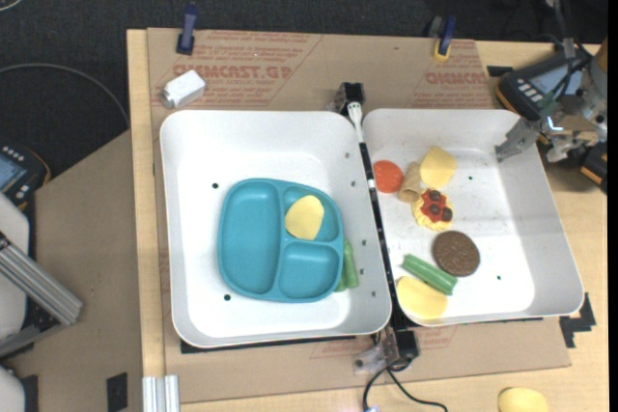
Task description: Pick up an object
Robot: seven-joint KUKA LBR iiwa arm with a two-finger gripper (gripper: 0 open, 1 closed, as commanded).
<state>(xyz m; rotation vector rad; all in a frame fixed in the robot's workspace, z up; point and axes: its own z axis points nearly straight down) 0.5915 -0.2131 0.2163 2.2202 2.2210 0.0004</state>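
The right bin (pixel 526 207) holds several toy foods: a red round piece (pixel 387 176), a pale yellow chunk (pixel 437 167), a small pizza-like piece (pixel 434 208), a brown cookie (pixel 456 254), a green stick (pixel 428 273) and a yellow wedge (pixel 421 297). In the left bin (pixel 193 159) a teal divided plate (pixel 253 241) carries a yellow piece (pixel 305 217), and a green sliver (pixel 349 267) lies by its right rim. My gripper (pixel 542 124) hangs at the far right corner of the right bin, above its rim, apart from every object.
A white block (pixel 183 89) rests on the cardboard behind the left bin. Blue clamps (pixel 186 28) (pixel 443 37) hold the board's far edge. A yellow object (pixel 521 398) lies off the bins at the front right. Bare floor shows in the right bin's right half.
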